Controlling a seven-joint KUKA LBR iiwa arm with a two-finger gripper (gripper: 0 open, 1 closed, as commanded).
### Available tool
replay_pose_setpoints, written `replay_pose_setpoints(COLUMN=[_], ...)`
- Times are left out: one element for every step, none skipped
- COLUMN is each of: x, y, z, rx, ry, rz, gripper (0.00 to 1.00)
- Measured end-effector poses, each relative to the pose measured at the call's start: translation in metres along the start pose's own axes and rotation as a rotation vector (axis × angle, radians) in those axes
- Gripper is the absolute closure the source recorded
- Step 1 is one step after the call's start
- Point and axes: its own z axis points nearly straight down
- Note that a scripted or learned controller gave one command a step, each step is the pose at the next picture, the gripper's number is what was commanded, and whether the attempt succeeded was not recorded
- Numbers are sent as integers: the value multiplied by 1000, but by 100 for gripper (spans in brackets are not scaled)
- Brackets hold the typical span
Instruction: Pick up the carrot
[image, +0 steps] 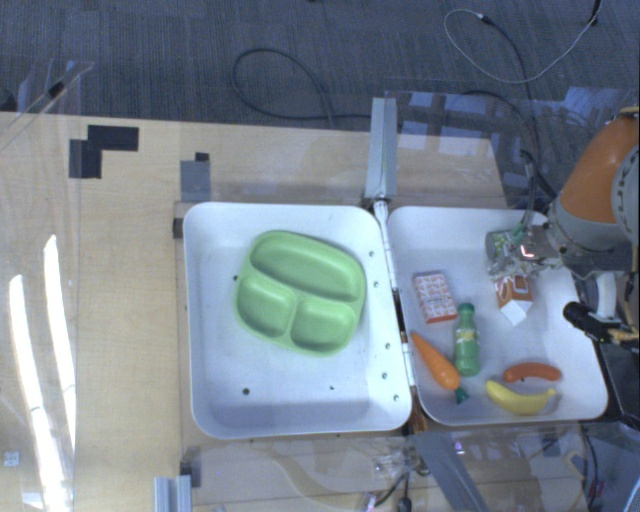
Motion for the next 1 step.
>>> replay_pose_setpoints(x=[65], y=[19], z=[-1], rx=[-2], ry=[4], rz=[-213], gripper=[100])
